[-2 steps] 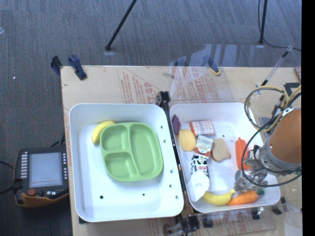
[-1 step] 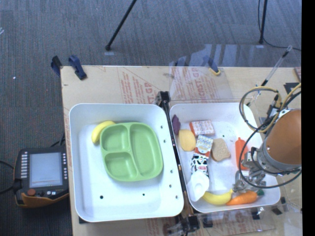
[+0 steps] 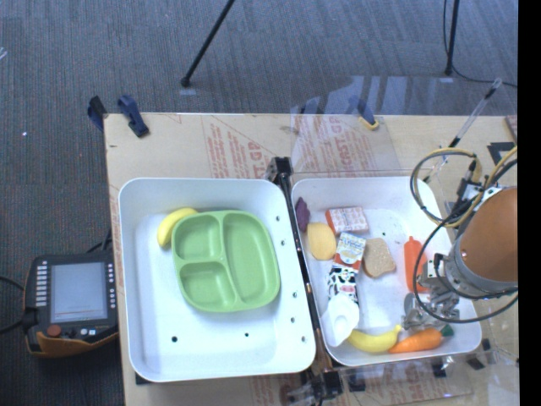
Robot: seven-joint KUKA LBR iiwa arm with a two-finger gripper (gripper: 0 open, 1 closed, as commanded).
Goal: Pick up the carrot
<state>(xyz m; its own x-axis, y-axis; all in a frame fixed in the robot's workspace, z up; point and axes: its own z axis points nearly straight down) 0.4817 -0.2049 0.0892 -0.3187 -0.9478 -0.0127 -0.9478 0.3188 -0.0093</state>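
A carrot [image 3: 417, 341], orange with a green top on its right end, lies in the near right corner of the right bin [image 3: 385, 183]. It lies on its side next to a yellow banana [image 3: 372, 340]. My gripper [image 3: 422, 309] hangs just above and behind the carrot, low in the bin, and nothing visibly sits in it. A second long orange piece [image 3: 411, 262] stands lengthwise along the bin's right side, just behind the gripper. The arm's orange band [image 3: 497, 237] fills the right edge.
The right bin also holds a bread slice [image 3: 378, 258], a cow-patterned carton [image 3: 342, 282], a white cup [image 3: 341, 321], a yellow round food [image 3: 321, 241] and an orange box [image 3: 347, 219]. The left bin [image 3: 135, 227] holds a green divided plate [image 3: 226, 258] and a banana [image 3: 172, 222].
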